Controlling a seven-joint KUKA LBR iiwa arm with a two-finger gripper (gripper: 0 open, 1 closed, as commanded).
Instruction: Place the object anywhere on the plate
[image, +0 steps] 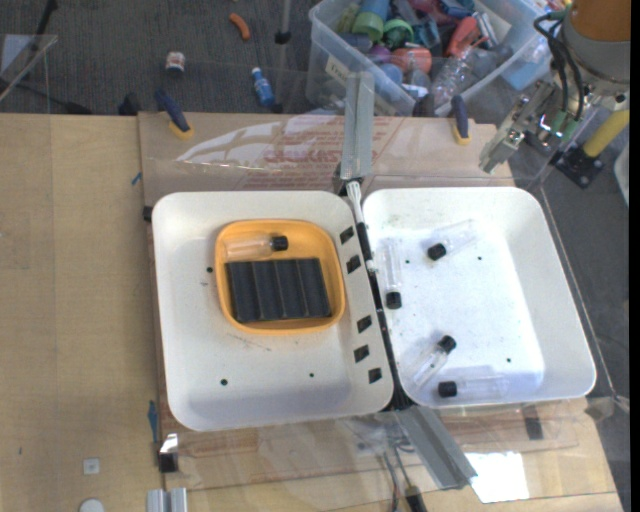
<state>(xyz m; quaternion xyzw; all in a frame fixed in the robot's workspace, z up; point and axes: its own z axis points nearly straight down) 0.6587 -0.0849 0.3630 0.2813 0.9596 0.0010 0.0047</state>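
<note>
Clear vial (478, 384) lies in right bin (520, 290)

Grey arm (600, 60), orange band (upper right corner), black cables, metallic wrist hardware

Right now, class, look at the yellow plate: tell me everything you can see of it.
The plate is yellow-orange, squarish with rounded corners and a raised rim, and looks like plastic. It lies flat in the left bin, toward its upper middle. A dark ribbed slab covers most of its floor. A small clear vial with a black cap lies on its side along the plate's top edge, above the slab.
</note>
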